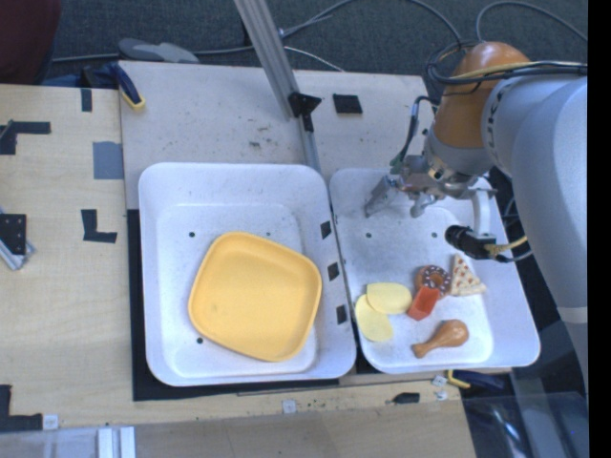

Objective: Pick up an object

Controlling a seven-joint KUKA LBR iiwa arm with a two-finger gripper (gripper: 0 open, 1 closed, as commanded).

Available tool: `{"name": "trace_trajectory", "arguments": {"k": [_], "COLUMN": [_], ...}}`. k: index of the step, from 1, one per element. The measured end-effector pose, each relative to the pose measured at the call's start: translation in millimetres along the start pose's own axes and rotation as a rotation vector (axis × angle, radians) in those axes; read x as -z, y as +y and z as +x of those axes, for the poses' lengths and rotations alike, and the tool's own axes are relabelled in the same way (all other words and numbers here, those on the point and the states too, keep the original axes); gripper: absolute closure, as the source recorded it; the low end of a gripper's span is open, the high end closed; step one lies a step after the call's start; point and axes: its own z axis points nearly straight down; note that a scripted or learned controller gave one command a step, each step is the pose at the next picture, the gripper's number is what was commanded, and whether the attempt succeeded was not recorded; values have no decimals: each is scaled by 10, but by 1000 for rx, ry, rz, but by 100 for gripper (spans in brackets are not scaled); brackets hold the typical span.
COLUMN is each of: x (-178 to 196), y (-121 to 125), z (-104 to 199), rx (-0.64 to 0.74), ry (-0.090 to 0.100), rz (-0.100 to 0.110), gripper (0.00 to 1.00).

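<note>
My gripper (396, 201) hangs over the back part of the right bin (382, 246), its two fingers spread apart with nothing between them. Toy food lies toward the front of that bin: two yellow slices (382, 305), a red block (424, 302), a brown pretzel-like piece (432, 278), a pizza wedge (465, 278) and a chicken drumstick (442, 337). All of these sit well in front of the gripper, apart from it.
A yellow square plate (255, 295) lies in the left bin (162, 256). A slanted metal pole (277, 60) rises behind the bins. The grey arm with its orange band (477, 84) and cables occupy the right side.
</note>
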Motion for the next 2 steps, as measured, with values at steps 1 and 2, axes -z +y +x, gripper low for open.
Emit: {"name": "trace_trajectory", "arguments": {"k": [1, 2], "x": [132, 692], "y": [14, -74], "z": [5, -5], "rx": [1, 0], "ry": [-1, -1], "rz": [-5, -10], "gripper": [100, 100]}}
